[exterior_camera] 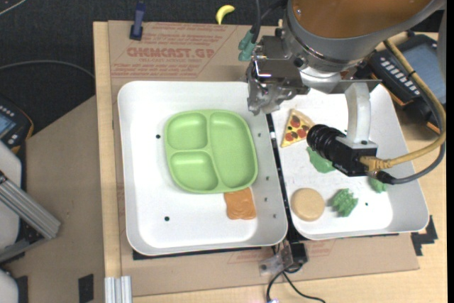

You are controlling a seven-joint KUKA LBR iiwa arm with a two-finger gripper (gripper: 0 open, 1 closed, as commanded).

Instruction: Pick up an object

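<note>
Pizza slice (296, 129), a toy wedge with red dots, lay in the right bin (386, 213), near that bin's upper left corner and close to the wall it shares with the left bin (142, 152). The gripper (261, 101) hung just to the slice's left, over the line where the two bins met, and apart from the slice. Whether it was open or closed could not be told, and nothing was seen in its hold.

Below the slice in the right bin lay a green leafy piece (320, 160), a round tan biscuit (308, 203), a green broccoli-like piece (345, 202) just beside the biscuit, and a small green scrap (377, 185) farther right.

In the left bin a green divided plate (211, 150) sat flat with its three compartments bare. An orange-brown toast piece (240, 205) touched the plate's lower right edge.

Both bins rested on a cardboard sheet (177, 46) with red lettering. A blue object (137, 21) stood at the sheet's far left edge, and a yellow banana-shaped piece (225, 13) lay just beyond it.
</note>
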